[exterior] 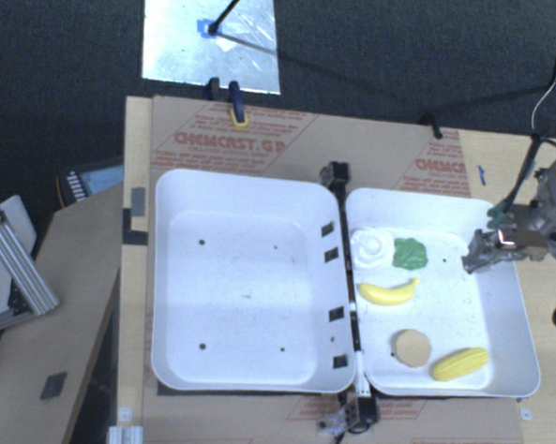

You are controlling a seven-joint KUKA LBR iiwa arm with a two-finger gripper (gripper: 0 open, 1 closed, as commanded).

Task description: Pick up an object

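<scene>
Dark carpet is surrounding the bench. I cannot tell the gripper's finger state; descending there, it risks missing the banana and the corn.

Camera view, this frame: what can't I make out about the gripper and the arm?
- Gripper: too small and dark in the camera view to tell its finger state.
- Arm: cut off by the right edge.
- White object: too washed out against the right bin to identify.
</scene>
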